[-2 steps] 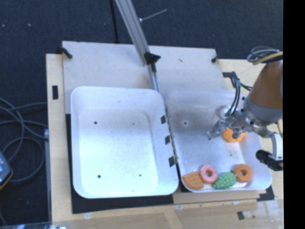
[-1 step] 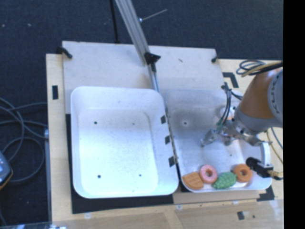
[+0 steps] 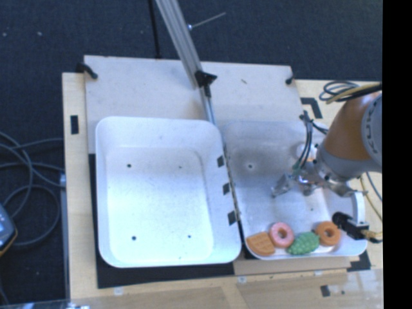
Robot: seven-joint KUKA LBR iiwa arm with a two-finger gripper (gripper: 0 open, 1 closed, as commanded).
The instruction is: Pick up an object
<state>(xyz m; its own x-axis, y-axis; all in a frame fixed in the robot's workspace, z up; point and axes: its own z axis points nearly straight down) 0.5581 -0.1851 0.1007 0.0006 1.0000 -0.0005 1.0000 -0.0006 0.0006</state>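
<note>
Pink donut (image 3: 281,234) & other toys sit bunched just below jaws (image 3: 283,188) — easy reach; jaws' state: can't tell.

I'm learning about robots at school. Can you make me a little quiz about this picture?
1. True or false: the toys lie in the left bin.
2. How many toys lie along the near edge of the right bin?
3. Which toy sits nearest the left bin: A) pink donut, B) orange cookie, C) green toy, D) brown donut?

Key: 1. False, they lie in the right bin. 2. Four. 3. B. Bonus fact: the tool is above the right bin, apart from the toys.
</note>
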